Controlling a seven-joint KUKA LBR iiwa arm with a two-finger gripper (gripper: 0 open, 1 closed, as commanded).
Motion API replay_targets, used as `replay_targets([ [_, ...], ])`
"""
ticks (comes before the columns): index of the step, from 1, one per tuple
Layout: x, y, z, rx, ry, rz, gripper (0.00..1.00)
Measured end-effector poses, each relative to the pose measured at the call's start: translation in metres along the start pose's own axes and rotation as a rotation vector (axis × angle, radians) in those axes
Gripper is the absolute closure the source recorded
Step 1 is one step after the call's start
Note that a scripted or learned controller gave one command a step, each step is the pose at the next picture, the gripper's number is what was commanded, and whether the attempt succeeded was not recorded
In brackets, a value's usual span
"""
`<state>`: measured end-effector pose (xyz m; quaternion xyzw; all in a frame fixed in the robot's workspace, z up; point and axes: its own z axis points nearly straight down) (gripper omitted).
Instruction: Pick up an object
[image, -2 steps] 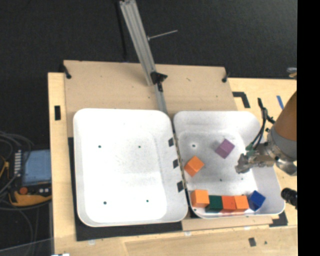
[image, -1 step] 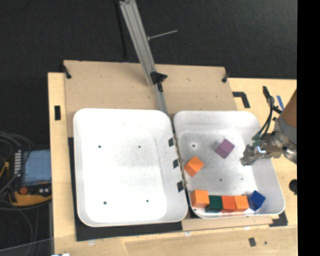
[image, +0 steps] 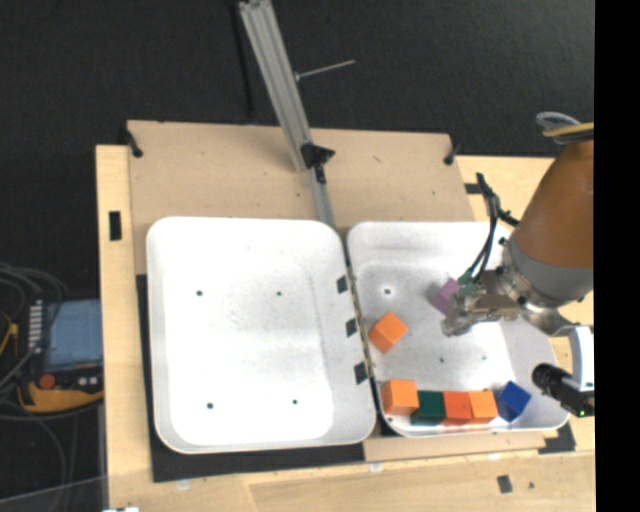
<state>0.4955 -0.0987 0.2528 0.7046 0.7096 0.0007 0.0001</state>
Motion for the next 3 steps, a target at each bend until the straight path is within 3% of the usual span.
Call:
replay_targets([
  [2,0.116,0.021,-0.007,-0.001,0.001,-0.002,1.00],
  [3,0.166,0.025,0.012,0.004,0.000,0.000,1.00],
])
